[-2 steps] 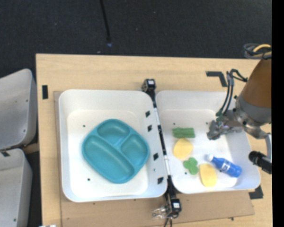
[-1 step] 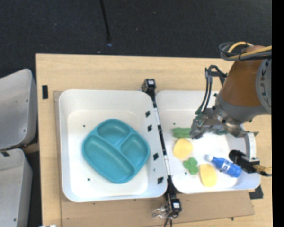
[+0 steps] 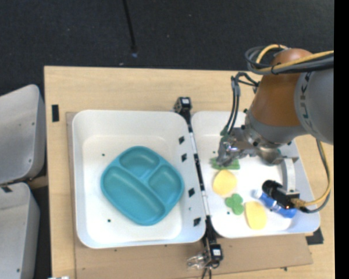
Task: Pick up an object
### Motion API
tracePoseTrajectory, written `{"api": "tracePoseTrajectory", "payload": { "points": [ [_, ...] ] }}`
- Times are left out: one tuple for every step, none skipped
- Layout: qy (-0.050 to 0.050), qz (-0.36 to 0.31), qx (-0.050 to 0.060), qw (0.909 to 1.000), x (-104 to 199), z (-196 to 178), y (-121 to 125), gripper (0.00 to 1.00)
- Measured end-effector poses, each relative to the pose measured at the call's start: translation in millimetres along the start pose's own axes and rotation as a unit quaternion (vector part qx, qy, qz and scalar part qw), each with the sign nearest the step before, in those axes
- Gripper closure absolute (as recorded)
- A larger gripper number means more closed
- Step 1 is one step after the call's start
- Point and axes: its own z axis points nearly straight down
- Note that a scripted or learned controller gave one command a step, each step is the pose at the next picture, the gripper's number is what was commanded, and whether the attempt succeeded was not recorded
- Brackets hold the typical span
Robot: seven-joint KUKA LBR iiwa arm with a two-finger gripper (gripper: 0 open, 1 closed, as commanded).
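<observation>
My gripper (image 3: 225,154) is down in the right bin (image 3: 206,127), near its left wall. Right under it lies a flat green piece (image 3: 230,164), partly covered by the gripper. Just in front of that rests a round yellow piece (image 3: 224,182). A small green clover-shaped piece (image 3: 235,203) and a second yellow piece (image 3: 256,215) lie nearer the bin's front edge. A blue object (image 3: 277,206) sits at the front right of the same bin.
In the left bin (image 3: 84,132) a teal divided plate (image 3: 141,184) lies flat in the middle. Black clips (image 3: 182,104) join the two bins along their shared wall. The grey and orange arm (image 3: 285,103) covers the right bin's back right part.
</observation>
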Motion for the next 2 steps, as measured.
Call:
{"api": "tracePoseTrajectory", "payload": {
  "points": [
    [0.000,0.001,0.001,1.0000,52,-13,14,1.00],
    [0.000,0.000,0.001,1.0000,107,-22,29,1.00]
  ]
}}
